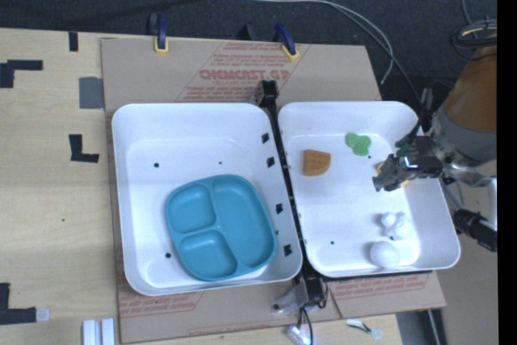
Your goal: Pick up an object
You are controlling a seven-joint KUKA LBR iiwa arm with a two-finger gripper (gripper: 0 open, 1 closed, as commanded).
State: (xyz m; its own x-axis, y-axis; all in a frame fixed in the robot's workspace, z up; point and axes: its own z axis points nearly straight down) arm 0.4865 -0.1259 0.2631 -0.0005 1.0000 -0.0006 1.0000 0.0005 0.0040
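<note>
I see a blue divided plate (220, 227) in the left bin (133, 133). In the right bin (323, 115), an orange-brown piece (316, 162) lies near the divider, a green object (359, 144) just left of my gripper (386, 176) at the right wall, white objects (388, 238) toward the near right corner.

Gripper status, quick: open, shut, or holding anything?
Gripper: cannot be told. It sits over the right bin, near the green piece, with nothing visibly held.
</note>
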